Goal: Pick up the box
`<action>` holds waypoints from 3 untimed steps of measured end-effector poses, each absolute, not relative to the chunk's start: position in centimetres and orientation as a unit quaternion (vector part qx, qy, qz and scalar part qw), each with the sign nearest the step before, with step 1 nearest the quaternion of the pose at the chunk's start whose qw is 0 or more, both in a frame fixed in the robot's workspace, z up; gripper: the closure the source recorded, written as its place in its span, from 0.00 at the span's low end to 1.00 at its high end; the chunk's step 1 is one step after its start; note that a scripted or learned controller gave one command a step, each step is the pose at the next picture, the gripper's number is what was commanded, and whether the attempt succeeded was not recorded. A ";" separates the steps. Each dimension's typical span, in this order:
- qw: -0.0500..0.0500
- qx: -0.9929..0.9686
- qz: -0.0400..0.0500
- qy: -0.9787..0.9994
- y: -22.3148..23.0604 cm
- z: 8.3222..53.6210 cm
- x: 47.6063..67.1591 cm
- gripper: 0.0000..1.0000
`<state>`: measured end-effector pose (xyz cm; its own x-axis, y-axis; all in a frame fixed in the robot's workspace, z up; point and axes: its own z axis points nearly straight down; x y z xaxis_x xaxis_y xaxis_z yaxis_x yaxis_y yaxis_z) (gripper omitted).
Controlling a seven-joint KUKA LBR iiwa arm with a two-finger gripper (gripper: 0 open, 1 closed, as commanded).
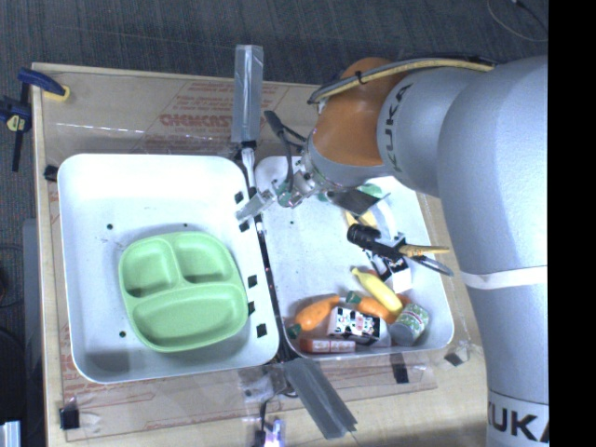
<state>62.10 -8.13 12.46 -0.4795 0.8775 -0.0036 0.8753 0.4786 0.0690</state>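
- The small black-and-white patterned box [355,323] lies at the right white bin's [307,268] near edge, between an orange carrot-shaped toy [315,313] and a yellow banana [377,291].
- The gripper [284,194] hovers at that bin's far-left corner, well apart from the box; whether it is spread or closed, I cannot tell.
- Best approach: descend straight over the box, avoiding its neighbours.

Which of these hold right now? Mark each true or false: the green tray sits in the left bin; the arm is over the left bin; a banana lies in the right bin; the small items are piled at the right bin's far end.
1. The green tray sits in the left bin. True.
2. The arm is over the left bin. False: it hangs over the right bin.
3. A banana lies in the right bin. True.
4. The small items are piled at the right bin's far end. False: they crowd its near end, by the banana.
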 end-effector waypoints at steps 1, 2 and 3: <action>-0.018 0.491 0.014 0.871 -8.5 11.8 57.7 0.00; 0.000 0.508 0.000 0.862 -8.6 19.2 54.8 0.00; 0.001 0.506 0.000 0.862 -8.7 20.3 54.9 1.00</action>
<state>54.90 -8.68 20.26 -0.4869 0.8734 -0.0017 0.8734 0.4869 0.0010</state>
